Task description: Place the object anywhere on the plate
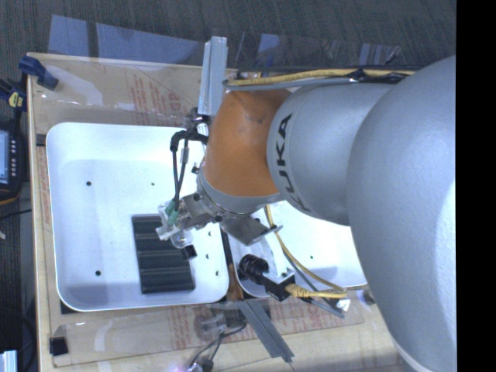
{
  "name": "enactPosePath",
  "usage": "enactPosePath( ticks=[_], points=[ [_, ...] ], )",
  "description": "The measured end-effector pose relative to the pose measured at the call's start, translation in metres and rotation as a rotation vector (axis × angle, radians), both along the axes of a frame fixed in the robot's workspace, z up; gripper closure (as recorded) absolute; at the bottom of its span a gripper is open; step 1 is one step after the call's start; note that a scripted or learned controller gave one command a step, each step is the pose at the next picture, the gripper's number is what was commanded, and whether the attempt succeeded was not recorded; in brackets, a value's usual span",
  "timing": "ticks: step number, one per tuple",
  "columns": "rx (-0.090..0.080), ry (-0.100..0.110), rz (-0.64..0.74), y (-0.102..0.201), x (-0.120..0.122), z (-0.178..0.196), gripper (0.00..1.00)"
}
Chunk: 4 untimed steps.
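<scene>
Looming arm hiding right bin, gripper seemingly over ridged black object

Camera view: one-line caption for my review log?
KUKA arm reaches over the left bin, its gripper above a dark ribbed object.

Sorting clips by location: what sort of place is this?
Likely a robotics lab bench: a KUKA arm reaches over two white bins, with a black ribbed object in the left one.

Single fixed camera, mounted above the table, angled down on both bins. Arm enters from right, close to the lens.
</scene>
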<state>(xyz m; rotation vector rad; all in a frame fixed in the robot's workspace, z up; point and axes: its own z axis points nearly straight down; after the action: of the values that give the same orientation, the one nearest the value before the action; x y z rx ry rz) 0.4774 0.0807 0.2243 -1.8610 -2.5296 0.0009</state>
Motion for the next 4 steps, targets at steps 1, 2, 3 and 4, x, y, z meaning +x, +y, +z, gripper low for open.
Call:
enactPosePath(
  ticks=[1, 2, 3, 4],
  points=[
    [-0.002, 0.004, 0.04, 0.073, 0.03, -0.132, 1.0],
    [0.0, 0.0, 0.14, -0.019, -0.001, -0.032, 1.0],
    [-0.001, 0.003, -0.07, 0.049, 0.015, 0.017, 1.0],
    [-0.003, 0.005, -0.23, 0.109, 0.06, -0.049, 1.0]
  ],
)
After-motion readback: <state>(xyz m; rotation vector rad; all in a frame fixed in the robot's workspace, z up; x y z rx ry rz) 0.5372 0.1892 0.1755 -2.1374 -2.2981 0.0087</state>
